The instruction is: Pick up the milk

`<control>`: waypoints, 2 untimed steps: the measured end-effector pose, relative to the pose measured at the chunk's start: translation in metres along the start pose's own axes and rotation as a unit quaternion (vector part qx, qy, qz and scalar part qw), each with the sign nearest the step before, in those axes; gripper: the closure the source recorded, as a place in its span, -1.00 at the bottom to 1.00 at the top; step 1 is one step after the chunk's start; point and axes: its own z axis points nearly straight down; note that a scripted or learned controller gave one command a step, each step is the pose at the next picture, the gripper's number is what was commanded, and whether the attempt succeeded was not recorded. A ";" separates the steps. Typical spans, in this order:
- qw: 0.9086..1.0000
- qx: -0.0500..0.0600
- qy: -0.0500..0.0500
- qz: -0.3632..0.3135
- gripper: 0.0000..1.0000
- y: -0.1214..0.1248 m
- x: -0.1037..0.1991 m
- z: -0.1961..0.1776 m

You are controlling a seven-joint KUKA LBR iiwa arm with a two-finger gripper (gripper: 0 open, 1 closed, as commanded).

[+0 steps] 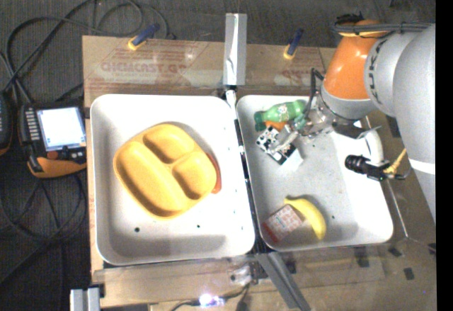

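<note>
Lying near the far wall of the right bin (pixel 368 232), the small black-and-white milk carton (pixel 272 143) sits just below a green bottle (pixel 279 112). The gripper (pixel 306 125) hangs just right of the milk; I cannot tell its state. A banana (pixel 311 216) and a red packet (pixel 281 223) lie nearer, well apart from the milk.

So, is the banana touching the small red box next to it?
Touching. The camera view shows the banana lying against the right side of the red box in the right bin, with no white floor visible between them.
</note>
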 end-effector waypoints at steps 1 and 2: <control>1.000 -0.015 -0.002 -0.013 -1.00 -0.024 -0.010 0.020; 1.000 -0.013 0.001 -0.015 1.00 -0.024 -0.007 0.013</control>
